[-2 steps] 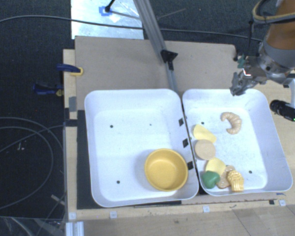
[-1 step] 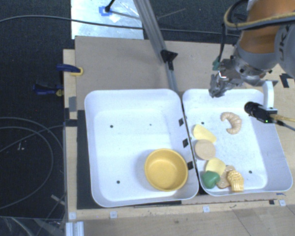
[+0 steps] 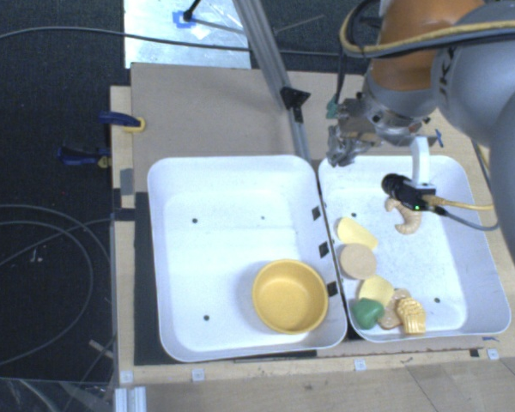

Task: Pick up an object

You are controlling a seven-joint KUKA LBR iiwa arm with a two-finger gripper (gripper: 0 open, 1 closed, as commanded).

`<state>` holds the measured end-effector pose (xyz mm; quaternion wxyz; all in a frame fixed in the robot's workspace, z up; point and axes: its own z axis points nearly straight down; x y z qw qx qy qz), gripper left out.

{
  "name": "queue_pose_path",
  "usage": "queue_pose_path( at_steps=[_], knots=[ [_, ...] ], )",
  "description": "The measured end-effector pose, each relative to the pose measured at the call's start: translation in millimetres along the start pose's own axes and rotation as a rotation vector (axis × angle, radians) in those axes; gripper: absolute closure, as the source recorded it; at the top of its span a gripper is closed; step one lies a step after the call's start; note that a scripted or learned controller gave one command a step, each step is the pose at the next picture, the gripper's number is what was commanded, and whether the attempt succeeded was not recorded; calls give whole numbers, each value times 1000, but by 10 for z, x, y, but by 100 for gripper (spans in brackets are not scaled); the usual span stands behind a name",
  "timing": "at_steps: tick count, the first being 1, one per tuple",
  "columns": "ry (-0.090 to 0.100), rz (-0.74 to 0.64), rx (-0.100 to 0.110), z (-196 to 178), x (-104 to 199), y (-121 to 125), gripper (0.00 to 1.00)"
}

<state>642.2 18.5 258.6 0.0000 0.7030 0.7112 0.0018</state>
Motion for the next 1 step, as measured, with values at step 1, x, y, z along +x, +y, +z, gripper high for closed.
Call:
queue_pose_path(
  at_steps=[1],
  knots=[
    [0,1,0,44,497,135,100]
  ],
)
